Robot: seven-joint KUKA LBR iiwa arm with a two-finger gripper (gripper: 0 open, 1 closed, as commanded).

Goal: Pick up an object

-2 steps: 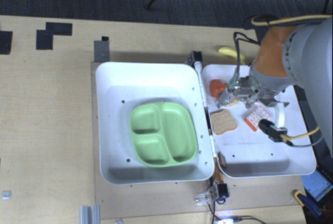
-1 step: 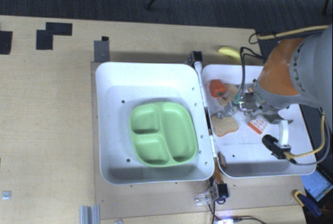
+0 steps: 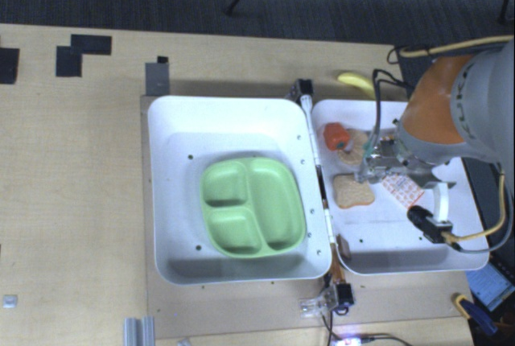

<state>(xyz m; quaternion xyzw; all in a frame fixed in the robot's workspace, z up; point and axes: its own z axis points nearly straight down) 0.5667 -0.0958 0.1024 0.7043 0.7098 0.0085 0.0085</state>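
End effector [image 3: 372, 167] low in the right bin [image 3: 402, 252], just above a slice of toast [image 3: 353, 191] — spread of its tips impossible to tell. One toast, one red-orange toy [image 3: 335, 135], one patterned packet [image 3: 401, 188] there; left bin [image 3: 173, 175] — one green tray [image 3: 252, 206] (three compartments).

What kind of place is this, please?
Probably a robotics lab test bench: a grey arm reaches over two white bins, one holding a green divided tray, with loose cables around.

Green tray [image 3: 252, 206], white bins [image 3: 173, 175], tan bench [image 3: 72, 199].
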